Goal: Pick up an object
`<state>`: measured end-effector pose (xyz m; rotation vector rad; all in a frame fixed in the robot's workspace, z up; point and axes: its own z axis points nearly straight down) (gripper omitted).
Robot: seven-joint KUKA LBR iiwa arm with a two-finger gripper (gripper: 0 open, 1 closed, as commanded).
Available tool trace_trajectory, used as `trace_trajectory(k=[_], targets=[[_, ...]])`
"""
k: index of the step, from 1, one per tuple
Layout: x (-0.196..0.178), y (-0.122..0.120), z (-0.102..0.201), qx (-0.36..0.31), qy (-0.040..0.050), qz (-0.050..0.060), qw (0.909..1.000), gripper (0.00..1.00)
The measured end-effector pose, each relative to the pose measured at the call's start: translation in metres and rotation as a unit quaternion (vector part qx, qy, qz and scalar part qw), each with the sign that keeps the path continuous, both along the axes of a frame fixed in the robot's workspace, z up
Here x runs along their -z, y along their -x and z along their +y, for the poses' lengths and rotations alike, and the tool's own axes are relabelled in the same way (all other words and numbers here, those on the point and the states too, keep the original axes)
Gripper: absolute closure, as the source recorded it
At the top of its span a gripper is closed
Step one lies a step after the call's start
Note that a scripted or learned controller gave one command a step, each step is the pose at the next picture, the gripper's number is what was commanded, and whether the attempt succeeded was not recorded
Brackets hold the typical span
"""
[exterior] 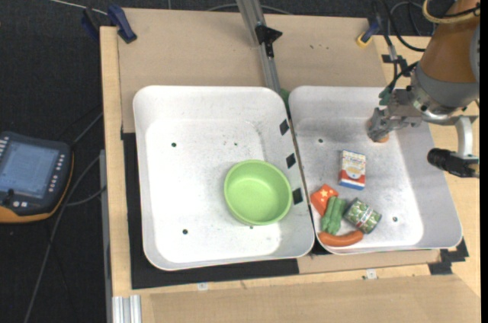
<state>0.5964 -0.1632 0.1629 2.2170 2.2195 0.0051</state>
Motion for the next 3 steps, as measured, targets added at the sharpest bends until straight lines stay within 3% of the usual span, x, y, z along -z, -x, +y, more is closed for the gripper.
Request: trace_trajectory(k=[2, 3], targets=[[-0.115, 0.004, -0.002, 0.0, 0.0001, 0.0, 1.0, 1.0], [-0.117, 0.006, 0.044, -0.001, -0.0008, 0.002, 1.0, 1.0]])
